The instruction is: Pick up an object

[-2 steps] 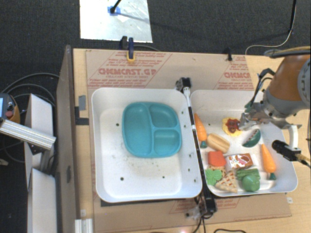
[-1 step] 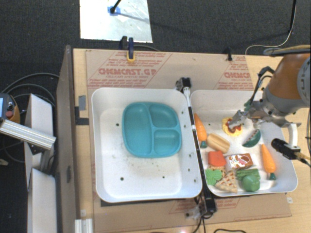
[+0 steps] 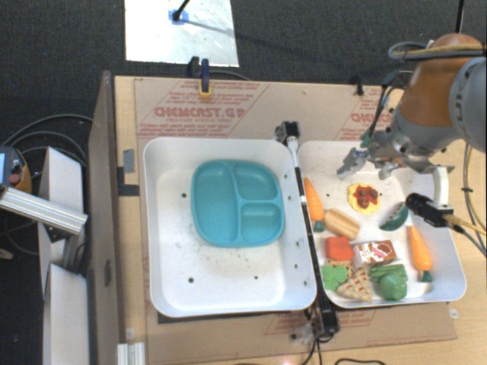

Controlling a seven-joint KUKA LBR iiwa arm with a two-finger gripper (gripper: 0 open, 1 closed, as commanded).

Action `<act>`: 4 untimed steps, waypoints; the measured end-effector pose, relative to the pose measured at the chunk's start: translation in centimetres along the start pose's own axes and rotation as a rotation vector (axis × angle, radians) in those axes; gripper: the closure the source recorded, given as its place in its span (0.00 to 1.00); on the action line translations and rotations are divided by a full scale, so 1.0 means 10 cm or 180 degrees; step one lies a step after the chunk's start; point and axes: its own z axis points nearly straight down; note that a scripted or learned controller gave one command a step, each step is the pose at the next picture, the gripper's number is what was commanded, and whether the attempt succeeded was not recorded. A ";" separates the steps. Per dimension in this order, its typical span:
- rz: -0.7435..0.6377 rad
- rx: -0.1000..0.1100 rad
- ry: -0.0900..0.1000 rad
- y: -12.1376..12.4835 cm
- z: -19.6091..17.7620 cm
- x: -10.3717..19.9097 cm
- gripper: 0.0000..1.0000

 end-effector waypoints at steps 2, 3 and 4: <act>0.0055 0.0004 -0.0031 -1.11 1.00 0.15 0.00; 0.0034 0.0011 -0.0008 -1.09 0.91 0.19 1.00; 0.0002 -0.0012 0.0002 -0.66 -0.03 0.73 1.00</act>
